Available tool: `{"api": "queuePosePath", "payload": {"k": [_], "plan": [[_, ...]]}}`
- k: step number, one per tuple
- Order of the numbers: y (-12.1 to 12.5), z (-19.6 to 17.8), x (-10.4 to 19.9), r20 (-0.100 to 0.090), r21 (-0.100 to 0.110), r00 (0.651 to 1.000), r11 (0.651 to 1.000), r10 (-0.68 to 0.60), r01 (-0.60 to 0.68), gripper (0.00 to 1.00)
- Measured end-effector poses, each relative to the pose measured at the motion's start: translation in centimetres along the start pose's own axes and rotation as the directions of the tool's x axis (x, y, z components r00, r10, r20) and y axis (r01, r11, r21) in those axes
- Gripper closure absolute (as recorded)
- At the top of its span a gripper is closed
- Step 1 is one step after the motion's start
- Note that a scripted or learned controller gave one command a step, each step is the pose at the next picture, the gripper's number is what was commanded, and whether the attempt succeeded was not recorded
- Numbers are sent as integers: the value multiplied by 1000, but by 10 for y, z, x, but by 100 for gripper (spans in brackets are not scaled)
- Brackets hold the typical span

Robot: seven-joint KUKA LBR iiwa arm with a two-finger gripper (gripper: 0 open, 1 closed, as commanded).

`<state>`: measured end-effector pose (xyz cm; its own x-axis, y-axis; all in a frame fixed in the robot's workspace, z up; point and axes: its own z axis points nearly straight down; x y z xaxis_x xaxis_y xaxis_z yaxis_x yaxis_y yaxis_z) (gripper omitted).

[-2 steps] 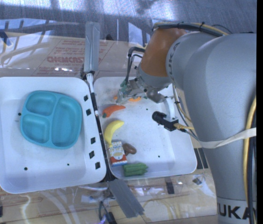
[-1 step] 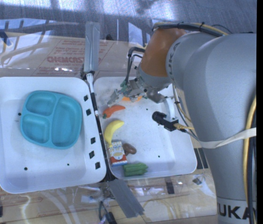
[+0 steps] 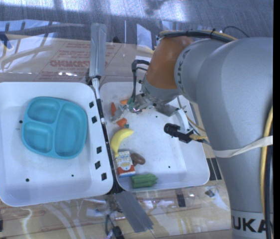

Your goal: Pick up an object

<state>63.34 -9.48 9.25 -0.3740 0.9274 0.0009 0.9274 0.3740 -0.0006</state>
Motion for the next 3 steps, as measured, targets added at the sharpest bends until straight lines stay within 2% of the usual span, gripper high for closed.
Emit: {"api": "queuePosePath", "payload": {"k": [1,2,3], "plan": [[7,5,-35,-9,21,973,973,231,-231,0],[8,-4,-35,-5,19,974,974,225,-225,100],[34,-100,20,0,-1,975,975,223,-223,100]]}}
